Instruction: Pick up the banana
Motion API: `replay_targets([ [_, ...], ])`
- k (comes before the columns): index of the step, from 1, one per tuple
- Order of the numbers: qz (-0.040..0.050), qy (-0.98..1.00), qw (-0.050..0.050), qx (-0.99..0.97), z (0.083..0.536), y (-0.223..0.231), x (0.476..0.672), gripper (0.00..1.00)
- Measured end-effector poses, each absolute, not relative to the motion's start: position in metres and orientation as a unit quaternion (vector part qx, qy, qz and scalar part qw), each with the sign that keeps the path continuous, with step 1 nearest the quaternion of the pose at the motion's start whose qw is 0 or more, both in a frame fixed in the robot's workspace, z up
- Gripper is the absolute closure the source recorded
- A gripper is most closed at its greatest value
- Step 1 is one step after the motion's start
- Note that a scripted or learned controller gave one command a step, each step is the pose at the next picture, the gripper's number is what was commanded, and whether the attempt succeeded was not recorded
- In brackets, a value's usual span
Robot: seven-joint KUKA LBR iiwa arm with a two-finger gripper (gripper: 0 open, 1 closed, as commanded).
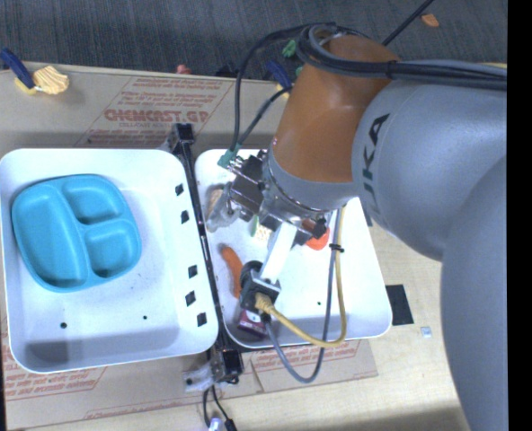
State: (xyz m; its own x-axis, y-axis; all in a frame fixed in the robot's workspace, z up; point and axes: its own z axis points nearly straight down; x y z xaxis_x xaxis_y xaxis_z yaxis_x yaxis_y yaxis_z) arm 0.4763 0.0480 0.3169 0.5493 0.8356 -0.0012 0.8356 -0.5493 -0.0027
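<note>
Banana not yet lifted, I judge; my hand (223, 203) hangs inside the right shallow white bin (363, 278), whether open or closed I cannot tell

Two white bins side by side: left bin (113, 323), right bin (363, 281). One blue tray (73, 227) with three dips in it. Two small orange bits, a long orange bit (231, 260) and a short orange bit (316, 239), plus one little yellow thing (50, 81) and one big robot arm (338, 124).
</note>
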Motion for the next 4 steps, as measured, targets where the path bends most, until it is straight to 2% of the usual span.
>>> replay_targets([
  [1,0.0029,-0.513,0.002,-0.858,0.253,0.013,0.475,0.0],
  [2,0.0018,-0.563,0.002,-0.826,0.244,0.117,0.476,0.0],
  [3,0.0007,-0.687,0.0,-0.726,0.335,0.055,0.504,0.0],
  [4,0.0022,-0.696,0.001,-0.718,0.313,0.056,0.476,0.0],
])
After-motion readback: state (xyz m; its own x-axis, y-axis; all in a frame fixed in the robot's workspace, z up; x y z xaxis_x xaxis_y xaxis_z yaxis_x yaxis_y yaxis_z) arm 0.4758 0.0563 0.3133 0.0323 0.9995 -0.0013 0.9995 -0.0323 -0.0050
